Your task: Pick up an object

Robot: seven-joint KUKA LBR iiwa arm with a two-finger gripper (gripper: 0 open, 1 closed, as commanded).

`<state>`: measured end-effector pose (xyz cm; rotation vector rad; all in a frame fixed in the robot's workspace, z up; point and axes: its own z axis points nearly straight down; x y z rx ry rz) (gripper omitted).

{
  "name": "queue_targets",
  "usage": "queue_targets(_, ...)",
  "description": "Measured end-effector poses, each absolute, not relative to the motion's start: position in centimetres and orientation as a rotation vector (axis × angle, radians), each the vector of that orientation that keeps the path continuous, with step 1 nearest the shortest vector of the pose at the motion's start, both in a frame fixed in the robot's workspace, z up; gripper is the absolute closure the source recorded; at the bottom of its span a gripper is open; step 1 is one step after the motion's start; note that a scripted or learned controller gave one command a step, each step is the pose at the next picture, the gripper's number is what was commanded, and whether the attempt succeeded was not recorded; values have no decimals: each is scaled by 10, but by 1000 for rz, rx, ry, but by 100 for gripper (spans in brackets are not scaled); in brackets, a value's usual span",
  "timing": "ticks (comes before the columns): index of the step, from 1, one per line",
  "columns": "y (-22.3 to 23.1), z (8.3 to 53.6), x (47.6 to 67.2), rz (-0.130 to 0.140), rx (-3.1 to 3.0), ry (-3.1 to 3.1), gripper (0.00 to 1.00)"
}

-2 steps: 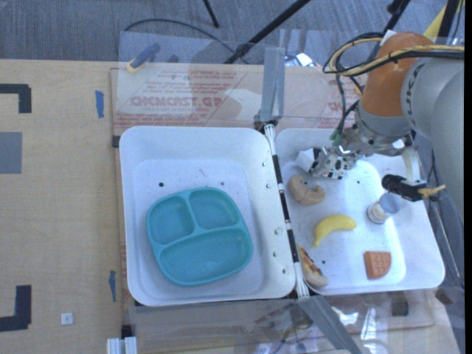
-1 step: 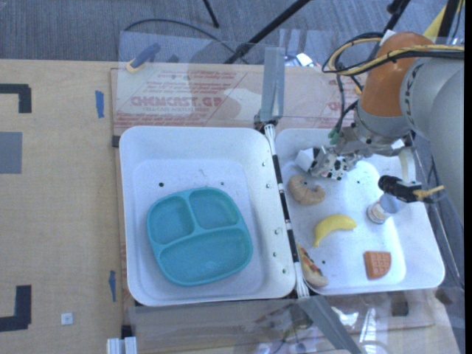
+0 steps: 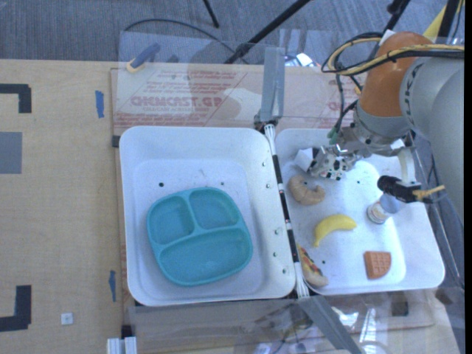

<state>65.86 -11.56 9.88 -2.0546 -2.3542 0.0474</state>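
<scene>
end effector (image 3: 327, 162) fingers indistinct; arm (image 3: 442, 102) cut off right.

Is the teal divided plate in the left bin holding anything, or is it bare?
Bare. The teal divided plate lies flat in the left bin, and all three compartments show only their own teal surface.

**Colours on the bench**

Both bins (image 3: 140, 198) white, faint dark speckle. Left bin: teal divided plate (image 3: 199, 234). Right bin: yellow banana (image 3: 333, 227), orange waffle-patterned piece (image 3: 377, 264), tan bread-like lump (image 3: 305, 190), black-and-white spotted toy (image 3: 330, 167), red-yellow item (image 3: 313, 268) at the near-left corner. Arm (image 3: 435, 102) grey, orange band (image 3: 387, 80). Bench (image 3: 59, 220) tan, with blue tape bits (image 3: 99, 103).
</scene>
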Motion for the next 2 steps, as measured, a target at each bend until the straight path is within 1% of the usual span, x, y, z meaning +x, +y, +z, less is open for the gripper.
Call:
queue_targets(1,-115,98,660,49,-2084,-2326,100)
queue_targets(2,-108,99,660,53,-2261,-2139,100)
